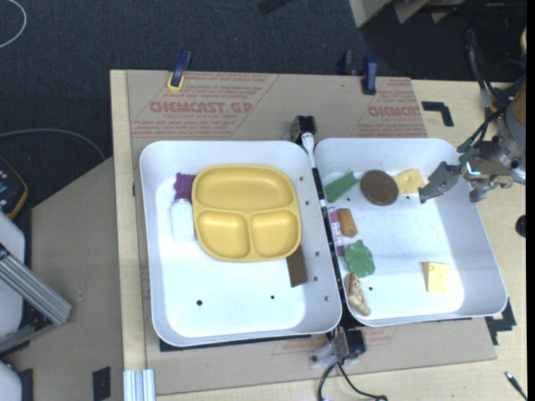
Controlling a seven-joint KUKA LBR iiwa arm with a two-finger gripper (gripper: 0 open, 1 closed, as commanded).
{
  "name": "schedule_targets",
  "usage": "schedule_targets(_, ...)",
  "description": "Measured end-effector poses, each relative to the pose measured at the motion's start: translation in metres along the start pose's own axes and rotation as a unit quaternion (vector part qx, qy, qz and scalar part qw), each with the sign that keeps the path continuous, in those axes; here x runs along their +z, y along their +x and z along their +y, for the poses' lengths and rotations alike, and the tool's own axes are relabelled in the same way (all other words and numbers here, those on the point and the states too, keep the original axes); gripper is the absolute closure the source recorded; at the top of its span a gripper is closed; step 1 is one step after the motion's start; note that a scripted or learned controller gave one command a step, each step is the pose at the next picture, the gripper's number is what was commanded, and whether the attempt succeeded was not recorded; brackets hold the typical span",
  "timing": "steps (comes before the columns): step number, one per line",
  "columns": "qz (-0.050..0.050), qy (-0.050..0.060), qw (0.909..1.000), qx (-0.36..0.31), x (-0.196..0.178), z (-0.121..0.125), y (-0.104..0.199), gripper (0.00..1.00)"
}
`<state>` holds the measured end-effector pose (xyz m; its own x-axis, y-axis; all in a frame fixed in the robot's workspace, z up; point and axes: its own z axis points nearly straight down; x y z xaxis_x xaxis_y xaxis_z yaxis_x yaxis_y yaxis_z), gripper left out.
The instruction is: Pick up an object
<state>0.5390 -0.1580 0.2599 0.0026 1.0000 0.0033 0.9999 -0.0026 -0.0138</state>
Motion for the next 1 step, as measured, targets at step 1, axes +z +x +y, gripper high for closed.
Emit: schedule_targets(1, -0.001, -0.006, 1.0, -0.001, -0.0063, 0.0021, 0.0001, 0.0)
